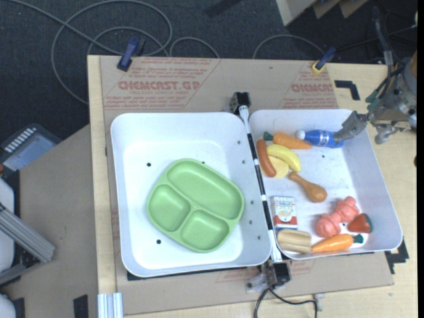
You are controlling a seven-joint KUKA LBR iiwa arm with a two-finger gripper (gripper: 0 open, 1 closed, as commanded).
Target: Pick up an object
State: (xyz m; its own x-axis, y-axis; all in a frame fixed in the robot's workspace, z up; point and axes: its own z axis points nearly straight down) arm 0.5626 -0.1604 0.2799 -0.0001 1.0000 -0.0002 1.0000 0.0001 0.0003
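Observation:
My gripper (pixel 364 132) hangs over the far right corner of the right bin (pixel 387 197), open, with nothing between its fingers. One grey finger (pixel 348 128) reaches down-left and ends right beside the blue bottle (pixel 318 138). Left of the bottle lie an orange carrot (pixel 291 141), a yellow banana (pixel 285 158) and a red hot dog (pixel 266 159). A brown drumstick (pixel 309 187) lies mid-bin. Along the near side are a small carton (pixel 284 211), a bread roll (pixel 294 241), a second carrot (pixel 331 244), a pink piece (pixel 336 217) and a strawberry (pixel 360 223).
The left bin (pixel 132 144) holds a green divided plate (pixel 195 205). A black clamp (pixel 241 102) sits where the two bins meet at the far side. Cables run over the dark floor beyond the bench. The arm's wrist (pixel 397 105) stands past the right bin's far right rim.

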